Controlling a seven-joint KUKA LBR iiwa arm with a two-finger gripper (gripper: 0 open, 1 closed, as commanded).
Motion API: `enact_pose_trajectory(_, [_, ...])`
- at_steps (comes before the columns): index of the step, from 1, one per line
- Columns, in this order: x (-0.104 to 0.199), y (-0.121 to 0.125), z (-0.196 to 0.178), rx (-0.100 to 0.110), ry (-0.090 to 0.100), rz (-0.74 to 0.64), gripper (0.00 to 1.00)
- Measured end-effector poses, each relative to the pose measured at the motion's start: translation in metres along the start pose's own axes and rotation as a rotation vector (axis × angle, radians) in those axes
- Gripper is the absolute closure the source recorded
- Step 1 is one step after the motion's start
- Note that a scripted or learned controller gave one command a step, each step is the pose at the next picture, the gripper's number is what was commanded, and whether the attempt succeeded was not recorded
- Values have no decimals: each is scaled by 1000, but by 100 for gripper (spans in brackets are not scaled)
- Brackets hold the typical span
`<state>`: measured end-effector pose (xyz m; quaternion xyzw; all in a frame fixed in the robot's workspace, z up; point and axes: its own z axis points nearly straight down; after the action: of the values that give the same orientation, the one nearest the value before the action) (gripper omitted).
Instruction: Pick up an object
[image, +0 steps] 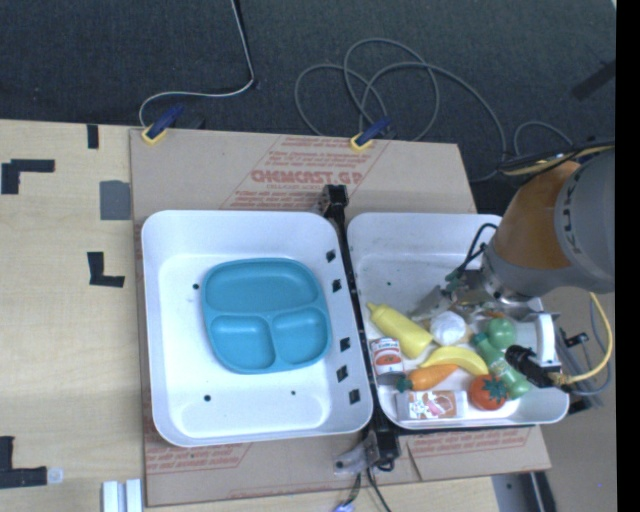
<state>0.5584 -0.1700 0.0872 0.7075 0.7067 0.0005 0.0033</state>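
Gripper (462, 300), white round object (449, 326) beside yellow banana (457, 358)

Single fixed camera, mounted above worktop (60, 300), looking down at slant. Far edge of scene at top of frame: dark floor with loose cables (400, 80). Near edge at bottom. Middle distance: both white bins fit whole in frame, left bin (160, 330) near centre, right bin (400, 232) toward right side. Cardboard sheet (300, 170) under bins seen nearly entire. Arm (560, 230) enters from right edge, cropped there, orange band toward lens. Worktop runs off left edge.
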Motion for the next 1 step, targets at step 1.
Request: enact_pose_trajectory(1, [-49, -73, 0, -1, -1, 1, 0])
